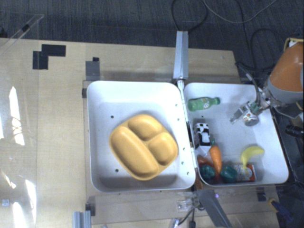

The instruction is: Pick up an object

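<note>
The right bin point(228, 93) holds several small items. A green bottle point(203, 103) lies at its back left, and a black-and-white toy point(203, 134) sits by the left wall. An orange carrot point(216, 158), a red piece point(205, 169), a teal piece point(229, 173) and a yellow banana point(251, 153) crowd the front. My gripper point(243, 114) hangs over the bin's back right, over bare floor, to the right of the bottle and above the banana in the view. Nothing shows in its grasp.
The left bin point(99, 127) holds a large yellow divided plate point(144, 145). A metal rail point(181, 56) runs back from the seam between the bins. Cables trail across the dark floor behind. The arm's orange band point(287, 72) is at the right edge.
</note>
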You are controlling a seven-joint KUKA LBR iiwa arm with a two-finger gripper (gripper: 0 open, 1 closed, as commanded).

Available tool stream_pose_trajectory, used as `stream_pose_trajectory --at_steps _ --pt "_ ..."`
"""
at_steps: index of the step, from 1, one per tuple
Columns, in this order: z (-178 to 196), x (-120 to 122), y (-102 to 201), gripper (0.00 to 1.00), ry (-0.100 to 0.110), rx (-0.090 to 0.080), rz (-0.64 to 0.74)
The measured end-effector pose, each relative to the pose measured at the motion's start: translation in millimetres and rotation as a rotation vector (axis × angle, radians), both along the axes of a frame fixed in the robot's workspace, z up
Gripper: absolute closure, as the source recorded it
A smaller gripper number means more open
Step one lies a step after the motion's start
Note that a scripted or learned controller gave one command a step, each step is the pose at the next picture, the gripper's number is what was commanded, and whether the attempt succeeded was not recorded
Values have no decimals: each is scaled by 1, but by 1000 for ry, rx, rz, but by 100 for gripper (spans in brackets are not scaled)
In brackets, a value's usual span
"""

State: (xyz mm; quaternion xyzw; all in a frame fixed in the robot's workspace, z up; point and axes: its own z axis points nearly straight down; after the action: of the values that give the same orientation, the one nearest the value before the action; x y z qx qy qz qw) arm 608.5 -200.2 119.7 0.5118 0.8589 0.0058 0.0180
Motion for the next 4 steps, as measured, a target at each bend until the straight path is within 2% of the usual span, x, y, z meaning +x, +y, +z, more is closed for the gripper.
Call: stream_pose_trajectory --at_steps 1,2,3,4 --pt "-27 28 -4 0 24 6 -9" --pt "-14 31 -3 100 16 3 -2" --pt "86 49 66 100 28 8 -19" --pt "104 41 50 100 29 7 -14"
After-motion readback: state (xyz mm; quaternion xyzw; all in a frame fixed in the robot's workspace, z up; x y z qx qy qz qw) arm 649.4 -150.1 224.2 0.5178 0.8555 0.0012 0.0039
